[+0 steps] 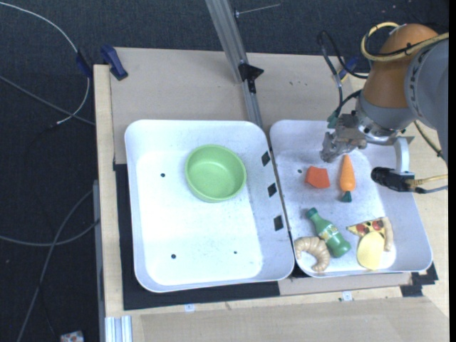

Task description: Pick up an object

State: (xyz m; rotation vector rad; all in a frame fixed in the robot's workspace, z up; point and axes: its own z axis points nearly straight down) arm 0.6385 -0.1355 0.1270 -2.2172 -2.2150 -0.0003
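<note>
Leftward, a round green plastic bowl (216, 172) sits alone in the left white bin (142, 212). Next, in the right white bin (420, 241) — an orange wedge-shaped block (318, 177) and an orange toy carrot (346, 174) lie just below the pincer (333, 150); whether it is apart or together I cannot tell. Best to centre over one piece — the block looks nearest — before descending.

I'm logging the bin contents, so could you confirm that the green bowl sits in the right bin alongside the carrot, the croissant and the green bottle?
Not quite: the camera view shows the green bowl in the left bin, alone. The carrot, the croissant and the green bottle are indeed in the right bin.
</note>
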